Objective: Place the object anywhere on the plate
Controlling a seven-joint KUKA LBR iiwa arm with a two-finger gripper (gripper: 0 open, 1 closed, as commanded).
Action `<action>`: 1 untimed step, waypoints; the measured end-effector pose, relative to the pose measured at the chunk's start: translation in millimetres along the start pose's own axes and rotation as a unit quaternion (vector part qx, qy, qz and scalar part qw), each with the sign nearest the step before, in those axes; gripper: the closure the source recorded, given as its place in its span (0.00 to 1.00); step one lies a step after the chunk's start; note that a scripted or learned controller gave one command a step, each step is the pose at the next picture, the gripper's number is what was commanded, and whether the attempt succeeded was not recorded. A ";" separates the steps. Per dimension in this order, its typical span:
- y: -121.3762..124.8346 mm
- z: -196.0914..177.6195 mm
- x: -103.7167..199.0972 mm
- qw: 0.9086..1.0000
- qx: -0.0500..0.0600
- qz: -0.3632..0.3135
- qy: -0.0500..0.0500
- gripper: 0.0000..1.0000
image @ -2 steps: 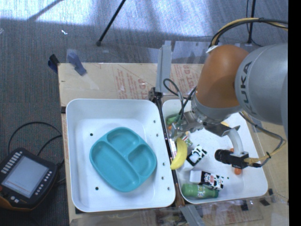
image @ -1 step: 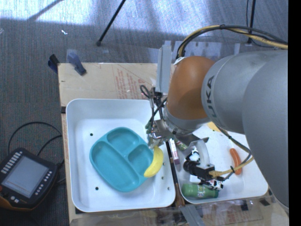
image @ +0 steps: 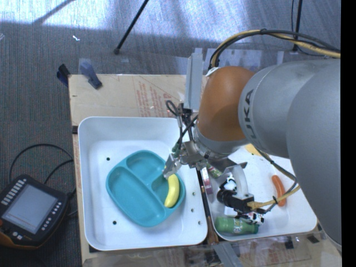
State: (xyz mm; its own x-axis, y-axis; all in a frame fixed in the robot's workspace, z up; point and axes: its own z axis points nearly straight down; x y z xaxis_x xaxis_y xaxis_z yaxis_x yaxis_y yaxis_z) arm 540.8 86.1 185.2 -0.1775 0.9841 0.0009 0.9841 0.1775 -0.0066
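From the right side of the view, the grey robot arm with an orange band [image: 289,127] reaches across the right bin and over the near edge of the left one, taking up much of the frame. Under it lies the brown board worktop [image: 128,93], which carries the shallow white left bin [image: 94,143] and the shallow white right bin [image: 303,218] side by side, their inner walls touching.

Inside the left bin sits the teal divided plastic plate [image: 130,191], set towards the bin's right half, with raised ridges splitting it into compartments. The metal end effector [image: 168,171] hangs low over the plate's right-hand part, its tip just at the upper end of the curved yellow banana [image: 173,192]. Whether the end effector is clenched or released cannot be told from this angle, nor whether it grips the fruit at all. The banana lies on the plate, in the compartment nearest the right bin, its length running roughly towards the camera.

On the grey carpet to the left of the worktop rests a dark handheld control pendant with a pale screen [image: 28,210], well apart from the bins. In the right bin a green bottle [image: 236,225] lies on its side against the front wall, and a small orange carrot-shaped object [image: 280,189] lies further right.
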 end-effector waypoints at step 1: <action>0.4 -7.7 -0.8 1.000 0.002 0.001 0.000 1.00</action>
State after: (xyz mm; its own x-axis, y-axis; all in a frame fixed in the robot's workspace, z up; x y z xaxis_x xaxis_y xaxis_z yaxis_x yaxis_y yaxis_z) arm 541.3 85.3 192.9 -0.1751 0.9846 0.0017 0.9845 0.1751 -0.0111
